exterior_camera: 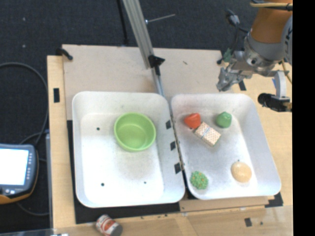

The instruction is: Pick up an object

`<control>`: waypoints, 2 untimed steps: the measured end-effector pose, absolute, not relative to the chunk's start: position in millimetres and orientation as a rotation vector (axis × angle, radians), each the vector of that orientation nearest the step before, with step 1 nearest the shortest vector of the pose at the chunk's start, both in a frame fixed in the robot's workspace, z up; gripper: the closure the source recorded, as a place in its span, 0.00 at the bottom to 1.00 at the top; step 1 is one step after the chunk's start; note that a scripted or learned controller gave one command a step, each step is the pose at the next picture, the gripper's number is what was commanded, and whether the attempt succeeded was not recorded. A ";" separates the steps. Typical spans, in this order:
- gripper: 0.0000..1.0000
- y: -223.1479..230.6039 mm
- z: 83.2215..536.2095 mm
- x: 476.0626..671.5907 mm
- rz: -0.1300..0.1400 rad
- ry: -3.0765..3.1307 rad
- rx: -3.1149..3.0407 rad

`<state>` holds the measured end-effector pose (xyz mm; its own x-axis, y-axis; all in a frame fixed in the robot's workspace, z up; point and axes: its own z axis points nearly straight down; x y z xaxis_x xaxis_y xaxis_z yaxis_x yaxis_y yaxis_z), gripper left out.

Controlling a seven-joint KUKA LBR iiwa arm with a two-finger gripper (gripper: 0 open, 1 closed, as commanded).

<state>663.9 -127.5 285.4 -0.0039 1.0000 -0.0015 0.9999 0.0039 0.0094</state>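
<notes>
Nearest sits a can (108,225), far from the gripper (227,80), which hangs above the right bin's (256,132) back rim; its grip, I cannot tell.

Gripper (227,80) hung beyond right bin (256,146) rim at 12 o'clock; green bowl (135,131) sat in left bin (93,181).
</notes>
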 end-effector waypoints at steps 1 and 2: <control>1.00 -78.2 281.4 673.4 0.003 2.226 2.213; 1.00 -23.8 262.6 669.4 -0.002 2.229 2.215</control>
